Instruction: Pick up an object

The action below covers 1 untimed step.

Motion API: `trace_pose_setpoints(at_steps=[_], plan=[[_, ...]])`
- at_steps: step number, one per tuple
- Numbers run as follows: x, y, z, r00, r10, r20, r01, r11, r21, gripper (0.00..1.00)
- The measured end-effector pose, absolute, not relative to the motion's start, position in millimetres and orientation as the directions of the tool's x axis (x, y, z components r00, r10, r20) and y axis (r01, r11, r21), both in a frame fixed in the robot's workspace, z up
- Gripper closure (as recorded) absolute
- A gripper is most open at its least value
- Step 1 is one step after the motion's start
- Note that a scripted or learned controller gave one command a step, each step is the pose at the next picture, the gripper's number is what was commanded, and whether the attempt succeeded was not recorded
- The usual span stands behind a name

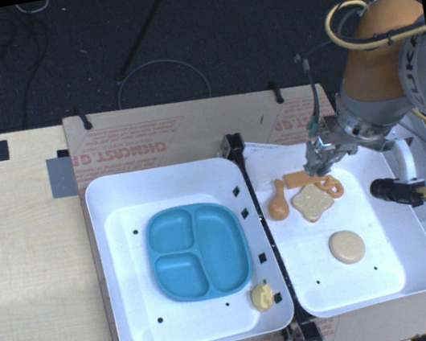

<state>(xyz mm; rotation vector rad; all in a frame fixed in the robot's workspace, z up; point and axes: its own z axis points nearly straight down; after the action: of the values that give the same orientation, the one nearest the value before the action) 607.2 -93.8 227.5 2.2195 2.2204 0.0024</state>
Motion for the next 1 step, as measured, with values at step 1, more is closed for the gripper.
trace_pose_setpoints(at_steps=[1], plan=[[607.8,-95.1,280.3,-0.001,1.000,0.000,1.000,0.001,0.003,1.00]])
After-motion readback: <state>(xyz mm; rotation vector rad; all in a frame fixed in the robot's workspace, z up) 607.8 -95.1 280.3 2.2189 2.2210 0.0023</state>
